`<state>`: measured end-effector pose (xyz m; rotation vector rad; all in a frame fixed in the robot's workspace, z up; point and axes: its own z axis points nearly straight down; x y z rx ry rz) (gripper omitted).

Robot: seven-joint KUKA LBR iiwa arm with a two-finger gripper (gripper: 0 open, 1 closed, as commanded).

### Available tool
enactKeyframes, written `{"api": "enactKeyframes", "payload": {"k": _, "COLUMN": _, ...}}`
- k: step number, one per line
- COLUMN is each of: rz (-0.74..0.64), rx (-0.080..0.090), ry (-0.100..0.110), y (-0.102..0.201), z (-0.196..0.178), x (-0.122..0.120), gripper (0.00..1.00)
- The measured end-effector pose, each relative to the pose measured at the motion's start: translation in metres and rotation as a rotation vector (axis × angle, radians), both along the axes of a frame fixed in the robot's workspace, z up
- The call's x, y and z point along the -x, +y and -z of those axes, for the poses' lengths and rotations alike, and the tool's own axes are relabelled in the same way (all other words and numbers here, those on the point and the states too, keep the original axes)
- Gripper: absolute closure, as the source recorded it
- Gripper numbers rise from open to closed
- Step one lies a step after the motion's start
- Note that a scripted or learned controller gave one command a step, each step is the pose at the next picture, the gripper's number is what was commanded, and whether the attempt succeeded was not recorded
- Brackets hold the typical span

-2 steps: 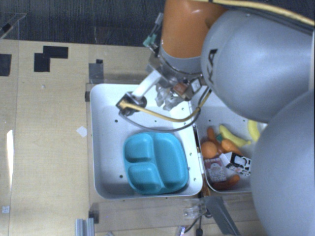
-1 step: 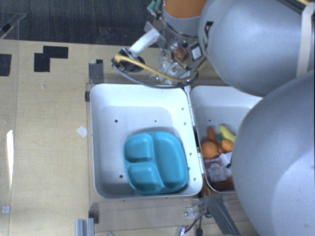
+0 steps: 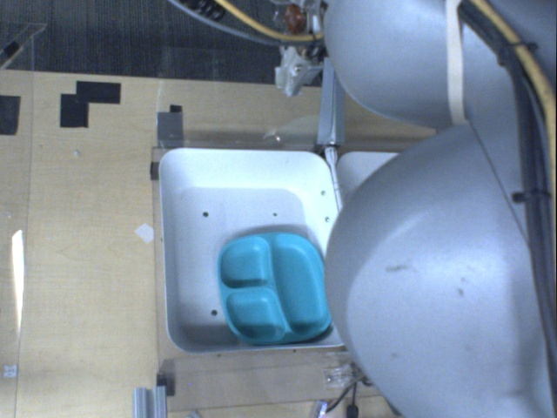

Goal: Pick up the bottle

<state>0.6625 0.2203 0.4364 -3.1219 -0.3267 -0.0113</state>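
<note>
Grey arm (image 3: 435,259) looms over bins; blue tray (image 3: 274,287) in left bin (image 3: 187,233).

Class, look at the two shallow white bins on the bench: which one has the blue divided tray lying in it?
The left white bin holds the blue three-compartment plastic tray, in its near right corner. The right white bin is mostly covered by the grey robot arm.

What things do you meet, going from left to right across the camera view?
Black marks on the bench → left white bin → blue divided tray → grey arm.
</note>
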Motion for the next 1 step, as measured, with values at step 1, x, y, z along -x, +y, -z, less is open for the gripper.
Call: {"api": "enactKeyframes", "payload": {"k": 1, "rz": -0.034, "rx": 0.003, "ry": 0.007, "y": 0.0129, "z": 0.1954, "x": 0.0379, "gripper": 1.00}}
